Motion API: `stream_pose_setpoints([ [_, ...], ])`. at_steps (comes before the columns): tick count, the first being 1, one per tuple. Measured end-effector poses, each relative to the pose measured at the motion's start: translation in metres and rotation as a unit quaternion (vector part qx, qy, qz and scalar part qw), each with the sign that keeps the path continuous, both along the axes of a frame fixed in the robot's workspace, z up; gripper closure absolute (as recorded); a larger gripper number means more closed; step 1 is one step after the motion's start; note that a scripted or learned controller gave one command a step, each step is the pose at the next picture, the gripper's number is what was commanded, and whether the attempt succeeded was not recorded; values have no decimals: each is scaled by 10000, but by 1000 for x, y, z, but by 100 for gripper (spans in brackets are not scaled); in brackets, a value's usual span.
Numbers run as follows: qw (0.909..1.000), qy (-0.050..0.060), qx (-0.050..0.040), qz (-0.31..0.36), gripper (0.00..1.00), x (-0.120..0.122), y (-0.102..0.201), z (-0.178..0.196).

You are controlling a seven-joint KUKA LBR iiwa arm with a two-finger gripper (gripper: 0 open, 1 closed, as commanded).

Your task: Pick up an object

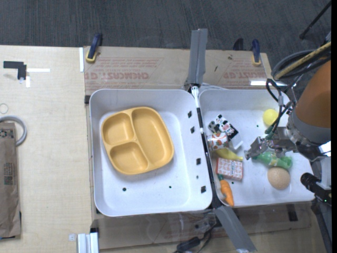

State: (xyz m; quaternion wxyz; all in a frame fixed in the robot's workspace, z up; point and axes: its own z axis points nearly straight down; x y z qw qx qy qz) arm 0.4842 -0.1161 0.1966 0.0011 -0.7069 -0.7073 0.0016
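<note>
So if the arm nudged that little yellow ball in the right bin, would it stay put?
Probably not. The small yellow ball looks round and smooth, so a push would likely send it rolling across the flat floor of the right white bin. It seems light for its size. With open floor around it, it might roll to a wall before stopping.

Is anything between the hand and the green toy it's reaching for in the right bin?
Nothing visible does. The hand sits right at the green toy's left end. The beige ball lies just below the toy and the yellow ball above, both off the approach.
</note>
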Motion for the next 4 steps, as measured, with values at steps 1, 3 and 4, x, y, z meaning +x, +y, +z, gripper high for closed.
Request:
stream_pose_setpoints([
  [1,10000,-42,-4,43,0,15,19,-100],
  [3,9979,-13,-4,651,100,63,50,18],
  [4,9979,-10,-4,650,0,63,50,18],
])
